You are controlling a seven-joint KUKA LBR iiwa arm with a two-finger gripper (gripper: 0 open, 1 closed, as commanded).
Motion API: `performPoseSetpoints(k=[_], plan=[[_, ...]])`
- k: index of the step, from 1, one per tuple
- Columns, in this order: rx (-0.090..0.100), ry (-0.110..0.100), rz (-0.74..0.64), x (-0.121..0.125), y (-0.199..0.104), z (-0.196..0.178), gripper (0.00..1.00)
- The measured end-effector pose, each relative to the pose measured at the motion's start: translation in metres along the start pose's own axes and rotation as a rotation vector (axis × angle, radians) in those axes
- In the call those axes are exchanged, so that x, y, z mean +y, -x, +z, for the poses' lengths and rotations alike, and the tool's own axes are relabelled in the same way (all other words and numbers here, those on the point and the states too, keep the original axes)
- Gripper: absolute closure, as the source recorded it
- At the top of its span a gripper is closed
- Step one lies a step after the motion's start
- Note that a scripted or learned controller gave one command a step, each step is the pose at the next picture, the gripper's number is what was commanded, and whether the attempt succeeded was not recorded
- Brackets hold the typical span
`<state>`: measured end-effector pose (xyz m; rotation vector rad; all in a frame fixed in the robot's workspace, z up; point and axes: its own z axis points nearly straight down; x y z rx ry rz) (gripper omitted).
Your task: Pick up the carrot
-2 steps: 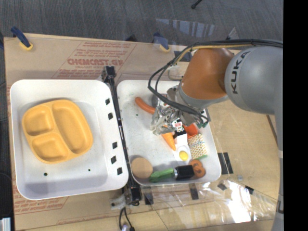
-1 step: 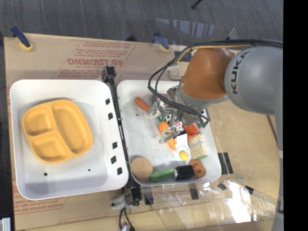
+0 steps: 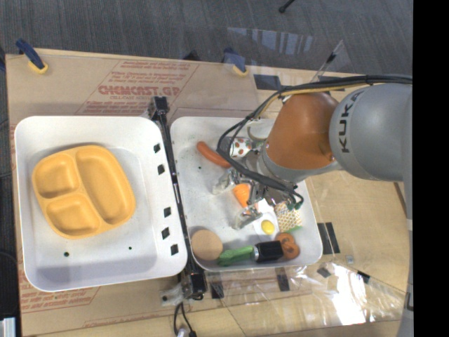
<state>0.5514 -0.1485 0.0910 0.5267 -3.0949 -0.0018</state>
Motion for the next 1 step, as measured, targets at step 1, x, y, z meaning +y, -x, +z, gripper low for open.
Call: performPoseSetpoints(k=[1], plan=[[-0.008, -0.003, -0.008, 0.001, 0.0045, -0.0124, 1.0]])
